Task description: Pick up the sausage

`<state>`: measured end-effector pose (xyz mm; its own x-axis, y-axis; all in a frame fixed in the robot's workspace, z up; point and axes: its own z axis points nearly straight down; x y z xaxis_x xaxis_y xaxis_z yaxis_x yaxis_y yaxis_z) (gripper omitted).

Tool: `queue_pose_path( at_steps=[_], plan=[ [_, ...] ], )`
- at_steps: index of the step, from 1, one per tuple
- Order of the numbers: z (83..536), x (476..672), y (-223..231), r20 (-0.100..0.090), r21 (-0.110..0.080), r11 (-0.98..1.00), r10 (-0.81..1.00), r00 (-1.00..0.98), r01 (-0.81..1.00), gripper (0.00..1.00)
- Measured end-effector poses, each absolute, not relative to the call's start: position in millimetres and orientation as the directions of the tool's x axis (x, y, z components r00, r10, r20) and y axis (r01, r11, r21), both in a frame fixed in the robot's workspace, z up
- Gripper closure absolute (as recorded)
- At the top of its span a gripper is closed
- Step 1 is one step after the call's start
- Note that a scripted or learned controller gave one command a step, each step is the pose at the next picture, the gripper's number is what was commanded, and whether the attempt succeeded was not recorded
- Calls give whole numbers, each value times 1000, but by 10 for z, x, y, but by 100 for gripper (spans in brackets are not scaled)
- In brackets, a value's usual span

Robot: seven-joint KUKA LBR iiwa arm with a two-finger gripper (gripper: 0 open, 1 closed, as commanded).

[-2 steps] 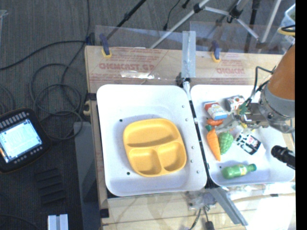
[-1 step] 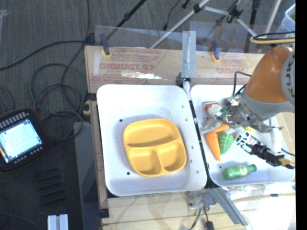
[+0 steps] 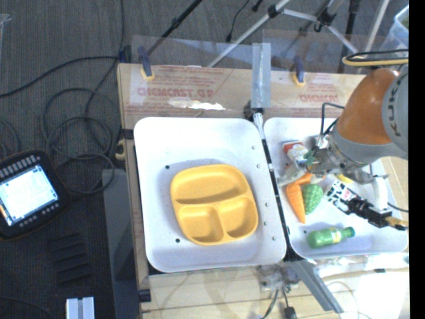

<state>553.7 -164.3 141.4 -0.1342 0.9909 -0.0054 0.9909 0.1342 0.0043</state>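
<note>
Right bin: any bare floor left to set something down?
Little. The right bin has a bare strip along its near edge, right of the green bottle. Its left and middle are crowded: carrot, green toy and the arm overhead. The left bin is bare around the yellow tray.

A robotics lab: a plywood worktop point(image 3: 199, 88) with clamped-on white bins point(image 3: 199, 135), cables point(image 3: 73, 121) trailing over grey carpet, a control pendant point(image 3: 26, 191) on the floor, and tripod legs point(image 3: 312, 8) behind.
</note>
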Motion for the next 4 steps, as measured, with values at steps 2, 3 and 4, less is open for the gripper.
queue_pose_path(
  at_steps=[2,3,4],
  plan=[
    [997,5788,-1935,-5,13,-88,996,88,996,100],
    [1909,5727,-1625,-2,-3,-174,985,174,985,100],
    [1709,6191,-1441,-2,-4,-203,979,203,979,100]
  ],
)
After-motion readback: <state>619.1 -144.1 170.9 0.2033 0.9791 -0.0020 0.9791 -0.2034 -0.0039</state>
